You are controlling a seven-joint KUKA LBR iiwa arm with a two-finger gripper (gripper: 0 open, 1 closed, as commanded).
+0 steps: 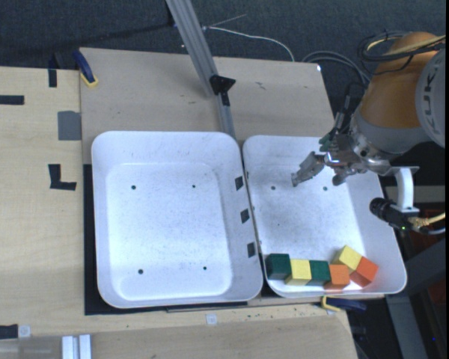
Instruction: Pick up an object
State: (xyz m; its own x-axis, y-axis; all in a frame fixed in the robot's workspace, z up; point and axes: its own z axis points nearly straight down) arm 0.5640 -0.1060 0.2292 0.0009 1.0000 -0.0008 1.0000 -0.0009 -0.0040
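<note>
A pale wooden bench (30,223) fills the left and lower part of the frame, with dark carpet along the top. On the bench two shallow white plastic bins stand side by side, touching along their inner rims. The left white bin (105,200) takes the middle of the frame. The right white bin (299,223) sits in the right half.

I reach in from the right edge, my grey arm with its orange band (393,88) in the upper right. My two-finger gripper (303,174) hangs over the upper part of the right bin, pointing toward the left. From this angle I cannot tell if my jaws are spread or pressed together, and I see nothing between them.

The small coloured blocks lie in a row along the lower rim of the right bin, well apart from me. From left to right there is a dark green cube (278,265), a yellow cube (301,269), a second green cube (319,271), an orange cube (338,275), then a yellow block (349,256) and an orange-red block (364,270) at the lower right corner. They are touching or just beside each other.

A grey metal rail (194,43) runs slantwise from the top of the frame down to the bins.
</note>
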